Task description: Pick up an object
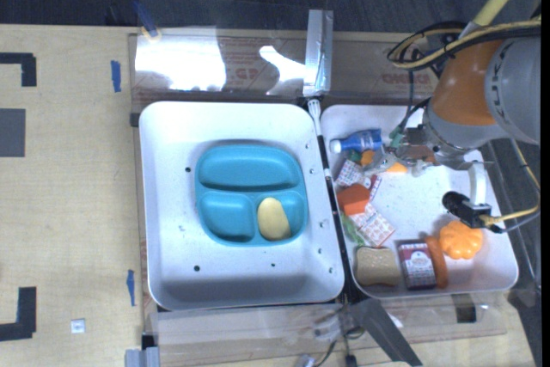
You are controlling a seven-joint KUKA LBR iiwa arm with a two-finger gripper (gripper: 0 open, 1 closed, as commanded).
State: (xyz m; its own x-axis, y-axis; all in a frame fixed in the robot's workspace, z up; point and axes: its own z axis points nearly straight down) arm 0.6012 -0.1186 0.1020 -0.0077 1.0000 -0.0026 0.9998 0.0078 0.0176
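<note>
Orange plastic catches the eye in the right bin: a small pumpkin-shaped toy sits near the bin's right wall, apart from the clutter along the left side. That clutter includes a blue-capped bottle lying on its side at the top, some red-and-white packets below it, a tan sponge-like block at the bottom, and a dark red can lying just beside the pumpkin. The left bin holds a blue divided tray with a yellowish egg-shaped thing in its lower right compartment.

The gripper hangs over the upper part of the right bin, near the bottle and a small orange piece just beneath it. Whether the jaws stand wide or narrow cannot be told from this slant, and nothing shows between them.

Judging by looks, the pumpkin seems the easiest pick: probably light, hollow and fairly stiff, with ribbed sides that should resist slipping. Taking it across its round middle looks sensible. The bottle is likely smooth and could roll away; the packets are flat, thin and hard to get under.
</note>
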